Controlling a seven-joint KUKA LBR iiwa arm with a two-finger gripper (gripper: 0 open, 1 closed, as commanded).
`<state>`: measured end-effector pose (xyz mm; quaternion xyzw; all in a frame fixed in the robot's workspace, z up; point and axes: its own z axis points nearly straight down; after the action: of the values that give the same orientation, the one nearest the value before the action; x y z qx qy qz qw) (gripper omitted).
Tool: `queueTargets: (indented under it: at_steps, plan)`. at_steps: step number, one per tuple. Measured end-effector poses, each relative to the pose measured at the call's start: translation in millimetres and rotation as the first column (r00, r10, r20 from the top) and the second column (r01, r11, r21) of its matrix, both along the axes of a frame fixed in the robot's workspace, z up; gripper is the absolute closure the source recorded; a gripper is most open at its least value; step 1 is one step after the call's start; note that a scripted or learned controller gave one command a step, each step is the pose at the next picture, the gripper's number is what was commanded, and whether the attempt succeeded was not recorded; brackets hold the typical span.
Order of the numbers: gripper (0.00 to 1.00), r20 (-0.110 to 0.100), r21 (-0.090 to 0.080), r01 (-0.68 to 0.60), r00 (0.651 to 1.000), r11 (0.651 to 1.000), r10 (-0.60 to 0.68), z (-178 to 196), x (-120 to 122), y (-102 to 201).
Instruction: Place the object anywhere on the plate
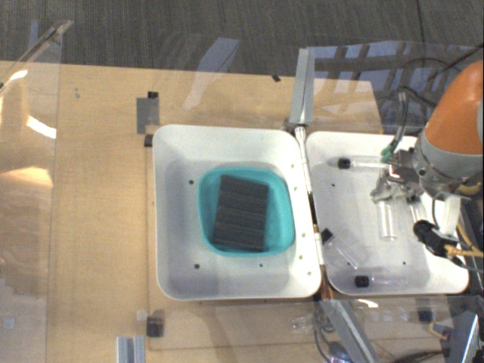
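Camera view: on the tan wooden counter [91,225] two shallow white bins sit side by side. In the left white bin [174,271] lies a teal, rounded-square plate [281,218], and a dark grey ribbed rectangular block [241,212] rests flat on it, slightly tilted, near the plate's middle. By how things lie, the object is already on the plate. The grey arm with its orange band [457,119] reaches over the right white bin [340,203], and its hand [397,184] hangs above that bin's middle, well apart from the block. I cannot tell whether the hand is open or closed, and nothing shows in it. The risk, as I judge it: another pass over the left bin could nudge the block off the plate's shallow rim.
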<state>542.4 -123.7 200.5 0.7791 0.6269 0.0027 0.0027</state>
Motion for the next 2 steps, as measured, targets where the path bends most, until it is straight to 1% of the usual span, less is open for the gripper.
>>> queueTargets:
  at_steps: [1, 2]
  plan:
    - [0.0, 0.0, 0.0, 0.0, 1.0, 1.0, 0.0, 0.0, 0.0, 0.0]
    - [0.0, 0.006, -0.008, -0.323, 0.946, 0.946, 0.324, 217.7, 83.0, -2.8]
